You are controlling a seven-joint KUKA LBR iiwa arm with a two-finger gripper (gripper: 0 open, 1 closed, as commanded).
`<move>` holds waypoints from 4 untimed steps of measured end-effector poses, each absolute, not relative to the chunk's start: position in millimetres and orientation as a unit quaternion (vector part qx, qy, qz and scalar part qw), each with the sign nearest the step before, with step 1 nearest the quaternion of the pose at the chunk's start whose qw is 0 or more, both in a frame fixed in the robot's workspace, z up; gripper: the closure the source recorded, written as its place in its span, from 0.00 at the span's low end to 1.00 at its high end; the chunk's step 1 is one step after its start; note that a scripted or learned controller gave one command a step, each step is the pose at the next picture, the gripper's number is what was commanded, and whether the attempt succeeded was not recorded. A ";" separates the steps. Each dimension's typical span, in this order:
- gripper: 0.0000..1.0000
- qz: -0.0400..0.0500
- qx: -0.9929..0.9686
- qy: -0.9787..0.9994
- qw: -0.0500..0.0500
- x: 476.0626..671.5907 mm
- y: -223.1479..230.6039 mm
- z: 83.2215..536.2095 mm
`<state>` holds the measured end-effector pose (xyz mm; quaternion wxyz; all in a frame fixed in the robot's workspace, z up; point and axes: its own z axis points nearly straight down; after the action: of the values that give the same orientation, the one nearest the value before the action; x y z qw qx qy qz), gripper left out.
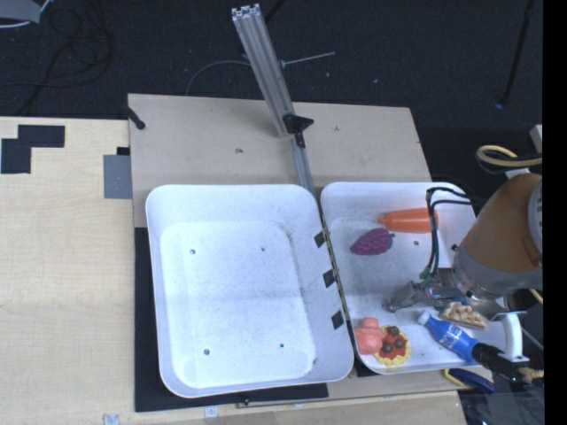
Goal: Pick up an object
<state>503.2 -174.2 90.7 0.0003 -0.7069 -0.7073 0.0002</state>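
The right bin [354, 204] holds several small items. An orange carrot [406, 220] lies at its far side, with a purple grape bunch [371, 242] just in front of it. A pink-red piece [367, 333] and a yellow and red item [393, 346] sit at the near left corner. A blue bottle [448, 333] and a tan waffle-like piece [462, 313] lie at the near right. My gripper [400, 299] hangs low over the bin's middle, between the grapes and the blue bottle, with bare bin floor under its tip.
The left bin [232, 286] stands beside the right one, with black clips [326, 277] along the shared wall. A slanted metal rail [270, 73] rises behind the bins. The arm [500, 237] covers the right bin's right side.
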 end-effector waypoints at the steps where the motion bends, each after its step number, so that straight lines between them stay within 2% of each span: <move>1: 1.00 -0.001 -0.708 -0.707 -0.001 503.8 -175.0 102.3; 3: 1.00 -0.001 -0.707 -0.707 -0.002 501.6 -179.0 206.4; 4: 1.00 0.000 -0.705 -0.709 0.001 517.8 -119.4 207.8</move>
<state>517.8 -119.4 207.8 0.0005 -0.7054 -0.7088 -0.0003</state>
